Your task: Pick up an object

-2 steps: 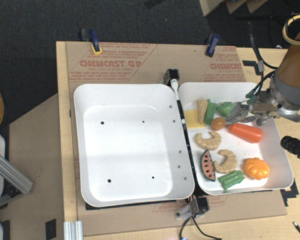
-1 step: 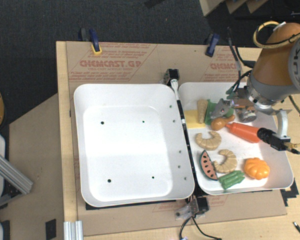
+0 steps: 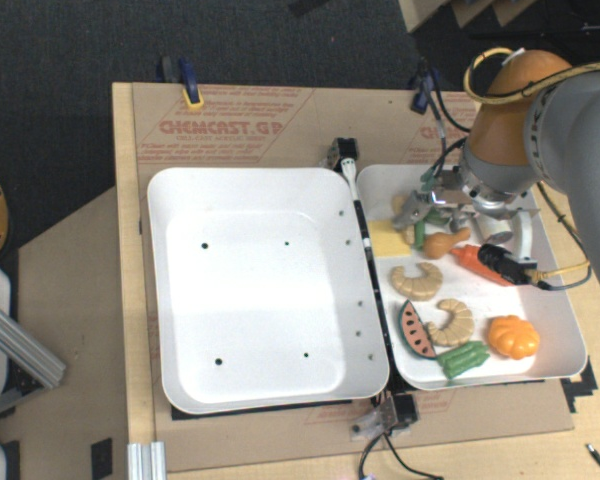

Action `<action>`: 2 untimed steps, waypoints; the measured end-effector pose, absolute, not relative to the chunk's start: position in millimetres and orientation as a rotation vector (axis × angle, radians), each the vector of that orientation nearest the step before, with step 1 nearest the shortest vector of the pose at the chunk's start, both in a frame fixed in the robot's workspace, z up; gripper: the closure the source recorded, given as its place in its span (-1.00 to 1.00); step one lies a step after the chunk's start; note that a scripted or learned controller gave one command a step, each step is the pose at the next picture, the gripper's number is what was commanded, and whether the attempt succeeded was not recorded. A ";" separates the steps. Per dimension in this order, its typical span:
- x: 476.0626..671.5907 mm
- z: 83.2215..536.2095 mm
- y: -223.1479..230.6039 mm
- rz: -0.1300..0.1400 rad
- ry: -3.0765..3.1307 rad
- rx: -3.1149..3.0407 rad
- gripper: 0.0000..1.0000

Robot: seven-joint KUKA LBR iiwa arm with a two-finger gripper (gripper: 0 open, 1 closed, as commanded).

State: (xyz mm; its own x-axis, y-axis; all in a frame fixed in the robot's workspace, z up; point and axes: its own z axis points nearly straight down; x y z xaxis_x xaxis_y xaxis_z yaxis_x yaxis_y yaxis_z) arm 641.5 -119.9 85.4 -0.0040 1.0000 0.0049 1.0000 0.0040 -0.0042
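My gripper [image 3: 430, 214] hangs low over the back left part of the right bin [image 3: 565, 353], under the grey wrist and orange band. Directly below it lie a small tan round piece [image 3: 437, 245] and a thin green-yellow piece [image 3: 418, 234]; whether either is touched is hidden by the wrist. A yellow cheese slice [image 3: 387, 239] lies just left of it, and an orange carrot [image 3: 470, 259] just right. Nearer the front lie a croissant [image 3: 417, 281], a watermelon slice [image 3: 414, 330], a second pastry [image 3: 454, 319], a green pepper [image 3: 462, 358] and an orange pepper [image 3: 512, 336].
The left bin [image 3: 170, 268] sits beside the right one, with a black divider clip strip [image 3: 365, 248] between them. Both rest on a cardboard sheet [image 3: 230, 118]. A black cable [image 3: 520, 268] runs from the wrist across the right bin's right side.
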 end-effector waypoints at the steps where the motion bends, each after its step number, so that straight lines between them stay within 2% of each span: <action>1: 664.6 85.8 -97.5 0.021 -2.216 -2.218 -1.00; 2: 665.8 95.8 -95.4 0.006 -2.219 -2.219 1.00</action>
State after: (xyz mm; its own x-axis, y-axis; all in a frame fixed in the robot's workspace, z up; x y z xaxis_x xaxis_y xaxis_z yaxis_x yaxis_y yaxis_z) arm 665.8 -95.4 95.8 0.0001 1.0000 -0.0004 1.0000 -0.0001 -0.0053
